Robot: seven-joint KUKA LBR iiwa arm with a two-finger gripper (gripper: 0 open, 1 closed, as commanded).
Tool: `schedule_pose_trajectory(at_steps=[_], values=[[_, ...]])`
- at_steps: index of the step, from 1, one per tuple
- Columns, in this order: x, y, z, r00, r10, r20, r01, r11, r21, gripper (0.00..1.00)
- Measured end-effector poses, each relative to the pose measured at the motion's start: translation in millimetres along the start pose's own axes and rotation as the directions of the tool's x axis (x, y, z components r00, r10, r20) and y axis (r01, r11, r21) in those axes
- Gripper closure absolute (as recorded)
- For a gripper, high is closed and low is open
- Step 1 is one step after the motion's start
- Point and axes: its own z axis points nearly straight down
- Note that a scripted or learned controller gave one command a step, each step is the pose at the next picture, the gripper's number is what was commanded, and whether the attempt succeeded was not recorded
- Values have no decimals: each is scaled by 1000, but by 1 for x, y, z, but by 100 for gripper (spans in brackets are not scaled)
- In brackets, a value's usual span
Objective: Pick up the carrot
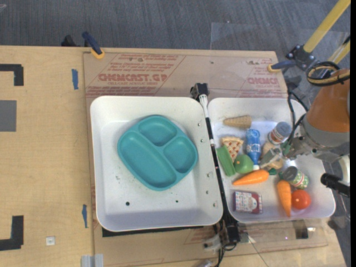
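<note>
Grey floor lay beyond the bench. Two carrots were crowded in the right bin near its front edge: carrot and second carrot. Whether the hand was spread could not be told; neighbours might be caught instead.

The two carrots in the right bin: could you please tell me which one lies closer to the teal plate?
The carrot lying crosswise at mid-bin, beside the green pepper. The other carrot points toward the bin's front edge, next to the tomato, farther from the teal plate.
</note>
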Motion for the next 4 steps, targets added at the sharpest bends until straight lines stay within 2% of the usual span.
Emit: schedule_pose_trajectory(at_steps=[1,2,3,4], values=[[57,-29,0,993,117,8,-116,993,-14,0],[94,-40,0,993,-116,14,116,993,-17,0],[93,-37,-12,993,-114,20,114,993,-27,100],[93,-37,-11,993,-115,18,115,993,-25,0]])
